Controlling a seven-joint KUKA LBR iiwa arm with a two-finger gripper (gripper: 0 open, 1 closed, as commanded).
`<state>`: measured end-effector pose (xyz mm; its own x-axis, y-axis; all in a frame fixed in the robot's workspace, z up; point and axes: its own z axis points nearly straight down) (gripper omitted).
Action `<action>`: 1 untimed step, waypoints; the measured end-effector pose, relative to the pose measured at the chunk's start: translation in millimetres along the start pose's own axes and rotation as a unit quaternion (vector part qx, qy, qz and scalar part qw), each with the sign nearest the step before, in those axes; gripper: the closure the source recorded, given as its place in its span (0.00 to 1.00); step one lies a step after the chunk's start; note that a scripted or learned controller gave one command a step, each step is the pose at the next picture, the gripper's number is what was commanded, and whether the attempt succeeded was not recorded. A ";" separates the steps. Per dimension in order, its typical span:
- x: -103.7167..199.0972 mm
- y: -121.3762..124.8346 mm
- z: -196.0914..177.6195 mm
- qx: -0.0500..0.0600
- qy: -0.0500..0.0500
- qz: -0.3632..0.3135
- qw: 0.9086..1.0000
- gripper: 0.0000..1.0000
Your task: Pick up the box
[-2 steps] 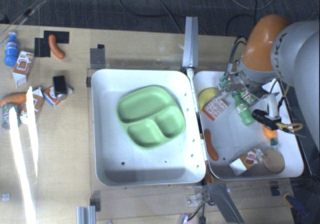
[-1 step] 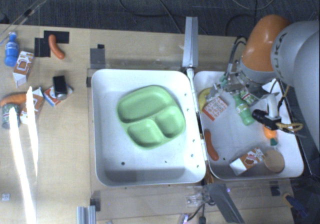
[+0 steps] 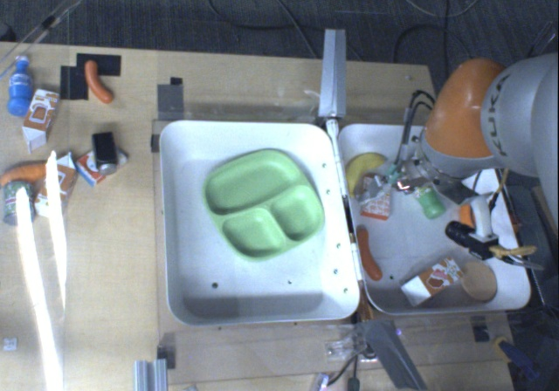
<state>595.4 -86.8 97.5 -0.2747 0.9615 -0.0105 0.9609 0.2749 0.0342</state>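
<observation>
The gripper (image 3: 393, 178) hangs low in the right bin (image 3: 515, 298), over a small packet (image 3: 377, 204) beside a yellow fruit (image 3: 362, 168); its grip I cannot tell. The box (image 3: 432, 280) lies well apart, near the bin's front edge beside a brown cup (image 3: 478, 280).

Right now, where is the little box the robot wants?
The box lies in the right bin, near its front edge, between the red sausage and a brown round thing.

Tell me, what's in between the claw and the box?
In the camera view, mostly bare white floor of the right bin lies between the claw and the box. The green bottle sits just beside that path.
</observation>
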 end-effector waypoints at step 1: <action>2.3 -9.2 0.0 0.000 0.001 0.094 0.996 0.00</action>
<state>585.9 -87.1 97.2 -0.0895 0.9960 -0.0016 0.9954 0.0895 0.0354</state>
